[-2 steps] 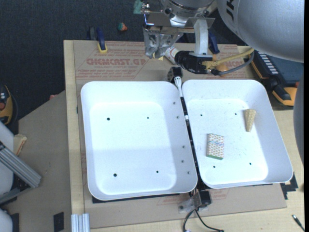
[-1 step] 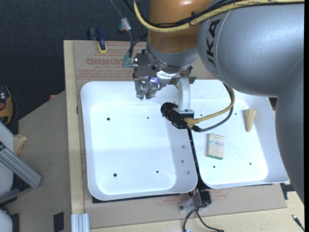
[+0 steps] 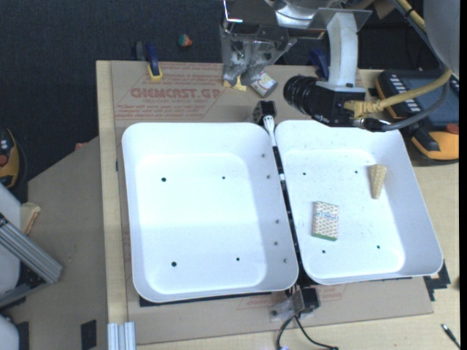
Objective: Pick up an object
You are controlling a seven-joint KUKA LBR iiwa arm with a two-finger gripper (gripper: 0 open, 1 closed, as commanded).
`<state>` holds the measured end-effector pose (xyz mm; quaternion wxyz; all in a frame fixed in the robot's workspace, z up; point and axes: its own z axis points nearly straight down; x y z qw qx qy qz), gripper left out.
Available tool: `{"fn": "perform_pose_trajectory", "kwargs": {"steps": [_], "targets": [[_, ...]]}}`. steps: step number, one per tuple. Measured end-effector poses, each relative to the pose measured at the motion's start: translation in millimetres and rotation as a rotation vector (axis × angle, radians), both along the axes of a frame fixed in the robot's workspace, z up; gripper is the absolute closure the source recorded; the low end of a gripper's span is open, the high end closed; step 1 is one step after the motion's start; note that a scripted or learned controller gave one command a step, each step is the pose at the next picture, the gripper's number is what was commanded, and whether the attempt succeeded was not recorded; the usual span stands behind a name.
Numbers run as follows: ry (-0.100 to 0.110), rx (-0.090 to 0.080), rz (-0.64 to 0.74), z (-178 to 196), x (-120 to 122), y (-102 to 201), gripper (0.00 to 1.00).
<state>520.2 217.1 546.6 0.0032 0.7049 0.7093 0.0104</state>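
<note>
Packet (image 3: 325,219) lies flat in right bin (image 3: 408,257), long axis running near to far; cone (image 3: 376,179) just beyond. Gripper (image 3: 246,71) hangs above board behind bins, well apart; finger state cannot be told.

I look down from one camera fixed high over the bench (image 3: 109,195), tipped at a slant. It sits far enough back that I see both white bins whole, the left bin (image 3: 135,195) and the right bin (image 3: 416,195), side by side.
</note>
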Motion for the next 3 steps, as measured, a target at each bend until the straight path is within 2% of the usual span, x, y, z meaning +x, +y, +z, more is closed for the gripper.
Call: {"fn": "perform_pose_trajectory", "kwargs": {"steps": [1,2,3], "targets": [[0.035,-0.017,-0.009,-181,54,7,1.00],[0.034,-0.015,-0.006,-266,5,7,1.00],[-0.002,-0.002,-0.005,-94,35,7,1.00]]}}
